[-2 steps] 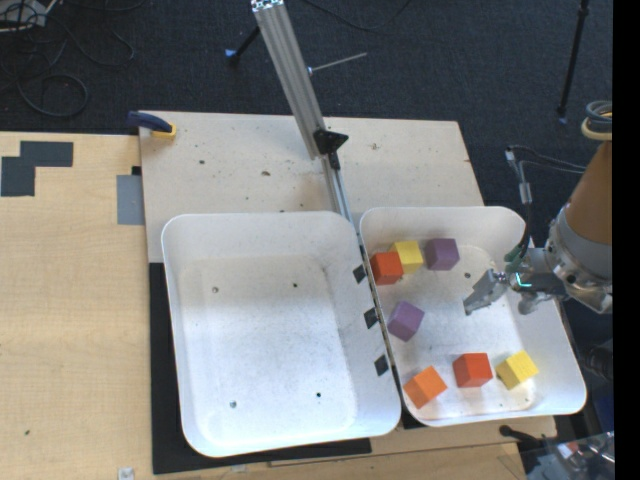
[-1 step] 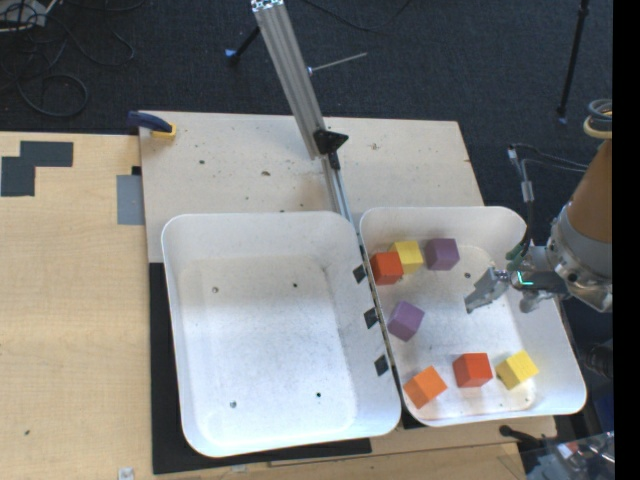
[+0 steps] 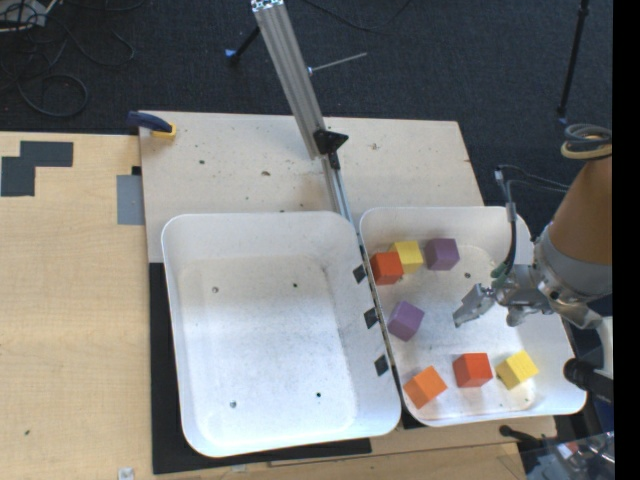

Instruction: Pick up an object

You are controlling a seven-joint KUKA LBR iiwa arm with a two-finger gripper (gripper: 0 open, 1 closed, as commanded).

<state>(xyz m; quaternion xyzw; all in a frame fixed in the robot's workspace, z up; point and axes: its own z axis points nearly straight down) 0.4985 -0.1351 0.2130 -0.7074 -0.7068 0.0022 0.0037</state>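
Camera view: gripper [image 3: 478, 306] hovers with jaw state unreadable above the right bin [image 3: 440, 218]; centring squarely over the red cube [image 3: 472, 370] should favour a clean grasp.

Left white bin [image 3: 200, 258] at centre, speckled with dark flecks. Aluminium rail [image 3: 292, 68] leaning from 12 o'clock down to the seam between bins, checker tag on top. Blue-and-yellow clamp [image 3: 152, 123] at 10 o'clock on pale board [image 3: 400, 158]. Black cables [image 3: 40, 58] coiled at 10–11 o'clock on dark carpet. Wooden panel [image 3: 70, 308] at 9 o'clock.
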